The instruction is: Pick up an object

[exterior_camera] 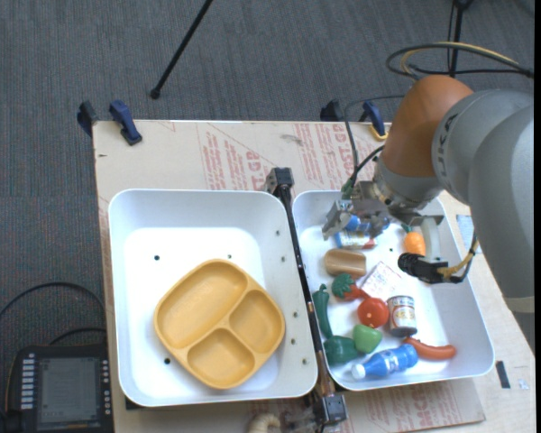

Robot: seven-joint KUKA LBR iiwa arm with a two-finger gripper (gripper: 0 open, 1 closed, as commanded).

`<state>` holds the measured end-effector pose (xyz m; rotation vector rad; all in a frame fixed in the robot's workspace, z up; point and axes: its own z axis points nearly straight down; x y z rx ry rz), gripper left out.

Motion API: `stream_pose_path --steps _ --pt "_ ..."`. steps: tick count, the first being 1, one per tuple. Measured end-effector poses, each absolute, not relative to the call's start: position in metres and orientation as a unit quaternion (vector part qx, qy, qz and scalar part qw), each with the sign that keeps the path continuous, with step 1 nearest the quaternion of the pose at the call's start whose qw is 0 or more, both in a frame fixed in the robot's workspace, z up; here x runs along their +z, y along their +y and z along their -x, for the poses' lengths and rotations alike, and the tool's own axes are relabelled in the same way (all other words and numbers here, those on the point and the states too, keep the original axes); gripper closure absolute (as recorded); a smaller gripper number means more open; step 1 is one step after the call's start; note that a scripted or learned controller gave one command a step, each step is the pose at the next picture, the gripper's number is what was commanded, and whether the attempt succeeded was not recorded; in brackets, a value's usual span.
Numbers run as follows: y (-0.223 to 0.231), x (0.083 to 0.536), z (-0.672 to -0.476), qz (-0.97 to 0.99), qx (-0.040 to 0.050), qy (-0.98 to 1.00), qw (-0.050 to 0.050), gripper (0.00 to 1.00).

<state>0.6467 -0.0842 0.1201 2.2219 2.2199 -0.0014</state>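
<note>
Two white bins are set side by side on the bench. The gripper point(350, 216) is seen low over the far left corner of the right bin point(473, 323). How far it is opened cannot be told, and nothing can be seen held in it. A small blue and white thing point(353, 236) is found just under it. A brown block point(344, 262) is placed just beside that. A small can point(401, 314) is stood near the middle, and a blue bottle point(384, 363) is laid by the near edge. A yellow tray point(219, 322) is laid in the left bin point(135, 215).
</note>
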Motion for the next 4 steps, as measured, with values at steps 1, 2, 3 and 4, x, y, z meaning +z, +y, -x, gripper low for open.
stream_pose_path --steps 1,2,3,4 --pt "-0.084 0.091 -0.645 -0.707 -0.0002 0.707 0.001 0.00" --pt "-0.085 0.101 -0.646 -0.708 -0.0003 0.707 0.002 1.00" --pt "-0.085 0.101 -0.646 -0.708 -0.0004 0.707 0.002 0.00" --pt "-0.085 0.111 -0.647 -0.708 -0.0004 0.707 0.001 1.00"
